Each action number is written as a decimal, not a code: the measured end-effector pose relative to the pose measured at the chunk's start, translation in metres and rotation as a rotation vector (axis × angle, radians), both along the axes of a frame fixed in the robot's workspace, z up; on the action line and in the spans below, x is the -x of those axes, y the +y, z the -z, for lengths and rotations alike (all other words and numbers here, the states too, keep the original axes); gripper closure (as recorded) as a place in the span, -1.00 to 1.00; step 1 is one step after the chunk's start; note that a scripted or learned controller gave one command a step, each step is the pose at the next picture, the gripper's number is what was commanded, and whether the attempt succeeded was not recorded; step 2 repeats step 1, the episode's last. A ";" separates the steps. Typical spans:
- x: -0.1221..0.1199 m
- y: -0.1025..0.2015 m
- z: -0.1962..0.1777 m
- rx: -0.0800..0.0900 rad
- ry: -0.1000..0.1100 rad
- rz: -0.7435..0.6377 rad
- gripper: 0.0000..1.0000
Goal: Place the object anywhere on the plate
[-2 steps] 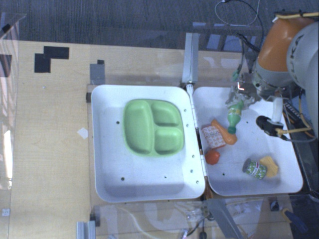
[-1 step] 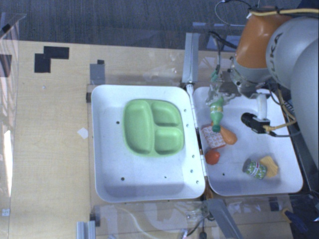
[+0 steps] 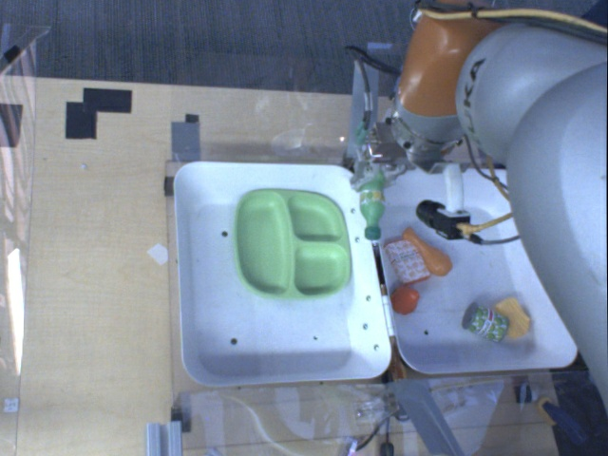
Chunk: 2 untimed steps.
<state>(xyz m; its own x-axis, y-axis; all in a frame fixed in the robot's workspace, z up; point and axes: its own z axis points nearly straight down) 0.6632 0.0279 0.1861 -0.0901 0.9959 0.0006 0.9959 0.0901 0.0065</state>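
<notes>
Camera view: gripper (image 3: pixel 372 180) clasped a green bottle (image 3: pixel 371 209) by its neck.
Handling: light, slick plastic (likely to swing).
Plate (image 3: pixel 290 243): nearby.

you have two white bins: the left bin (image 3: pixel 204 350) and the right bin (image 3: pixel 532 350). you have one green plate (image 3: pixel 290 243), one green bottle (image 3: pixel 371 207), one red packet (image 3: pixel 407 261), one orange carrot (image 3: pixel 430 253), one red tomato (image 3: pixel 406 299), one green can (image 3: pixel 486 322) and one yellow wedge (image 3: pixel 516 315)

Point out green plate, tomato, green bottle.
green plate (image 3: pixel 271 245), camera view, large left compartment.
tomato (image 3: pixel 406 299), camera view, middle of its red body.
green bottle (image 3: pixel 371 209), camera view, mid-body.
</notes>
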 end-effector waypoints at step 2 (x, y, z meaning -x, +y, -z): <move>0.000 0.000 0.000 0.001 0.000 0.000 -1.00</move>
